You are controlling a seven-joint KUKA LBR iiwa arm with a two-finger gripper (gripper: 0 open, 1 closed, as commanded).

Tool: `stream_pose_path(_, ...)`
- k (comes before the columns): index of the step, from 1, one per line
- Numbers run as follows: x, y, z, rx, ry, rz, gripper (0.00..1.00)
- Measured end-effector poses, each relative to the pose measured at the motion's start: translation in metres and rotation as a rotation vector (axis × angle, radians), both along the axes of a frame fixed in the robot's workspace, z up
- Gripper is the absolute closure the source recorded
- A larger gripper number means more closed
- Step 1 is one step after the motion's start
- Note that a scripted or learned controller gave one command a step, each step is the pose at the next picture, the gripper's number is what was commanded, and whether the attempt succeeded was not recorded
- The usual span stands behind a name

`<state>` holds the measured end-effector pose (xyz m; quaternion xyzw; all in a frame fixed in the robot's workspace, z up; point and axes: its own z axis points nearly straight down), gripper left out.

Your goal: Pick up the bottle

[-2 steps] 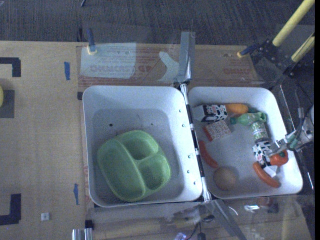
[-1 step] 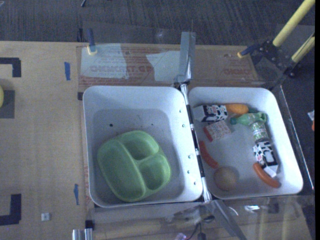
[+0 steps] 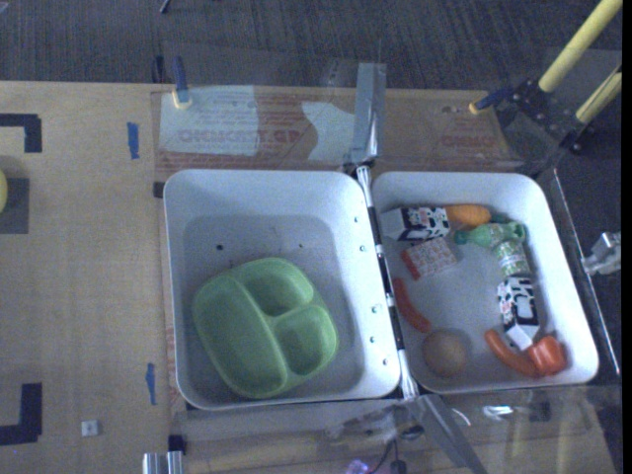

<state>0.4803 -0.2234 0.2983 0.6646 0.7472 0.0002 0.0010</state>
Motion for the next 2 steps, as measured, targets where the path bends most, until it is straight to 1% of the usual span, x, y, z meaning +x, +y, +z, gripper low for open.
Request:
stream_pose_path(1,0.007,-0.003,-0.183,-0.008,-0.026,-0.189,1.0)
stream_pose_path(2,0.0,0.035,-0.004,0.001,0.001,-0.237,1.0)
